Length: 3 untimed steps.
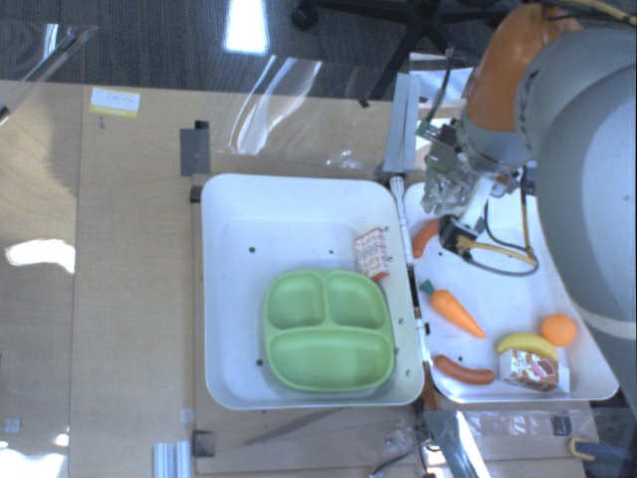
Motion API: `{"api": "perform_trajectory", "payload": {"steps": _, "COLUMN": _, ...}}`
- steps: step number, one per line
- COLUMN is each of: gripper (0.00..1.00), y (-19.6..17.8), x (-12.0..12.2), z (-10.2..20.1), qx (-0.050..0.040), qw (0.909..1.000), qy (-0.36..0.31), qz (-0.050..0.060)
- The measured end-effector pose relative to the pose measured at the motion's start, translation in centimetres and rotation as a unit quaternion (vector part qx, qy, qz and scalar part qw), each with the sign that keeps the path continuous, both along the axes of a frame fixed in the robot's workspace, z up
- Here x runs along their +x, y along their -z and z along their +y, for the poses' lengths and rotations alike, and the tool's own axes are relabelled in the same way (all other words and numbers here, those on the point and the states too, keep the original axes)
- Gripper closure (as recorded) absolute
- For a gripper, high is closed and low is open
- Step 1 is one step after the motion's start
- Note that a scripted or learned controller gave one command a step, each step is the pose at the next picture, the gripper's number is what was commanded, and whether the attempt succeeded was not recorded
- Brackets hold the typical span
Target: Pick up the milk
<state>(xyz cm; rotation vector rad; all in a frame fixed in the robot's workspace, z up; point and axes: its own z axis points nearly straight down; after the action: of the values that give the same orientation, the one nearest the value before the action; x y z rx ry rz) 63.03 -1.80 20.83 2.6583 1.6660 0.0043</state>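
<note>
We see the milk (372,254), a small boxy carton with red print, lying in the left bin (229,267) near its right wall, just beside the upper right corner of a glossy green compartment plate (328,331). The metallic end effector (443,192) hangs over the right bin (587,371); we cannot tell its grip state. That bin holds a tapered carrot (456,310), a sausage (463,370), a round orange (558,330) and a curved banana (528,345).
</note>
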Motion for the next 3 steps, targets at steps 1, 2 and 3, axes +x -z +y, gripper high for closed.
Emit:
{"api": "perform_trajectory", "payload": {"steps": 1, "gripper": 1.0, "y": -6.8, "x": -1.1, "z": 3.8, "qx": -0.0009, "qw": 0.9686, "qy": -0.248, "qz": -0.002}}
{"api": "perform_trajectory", "payload": {"steps": 2, "gripper": 1.0, "y": -7.8, "x": -3.7, "z": 10.4, "qx": -0.0015, "qw": 0.8705, "qy": -0.492, "qz": -0.001}}
{"api": "perform_trajectory", "payload": {"steps": 3, "gripper": 1.0, "y": 11.9, "x": -2.4, "z": 15.6, "qx": 0.0012, "qw": 0.9783, "qy": -0.207, "qz": -0.003}}
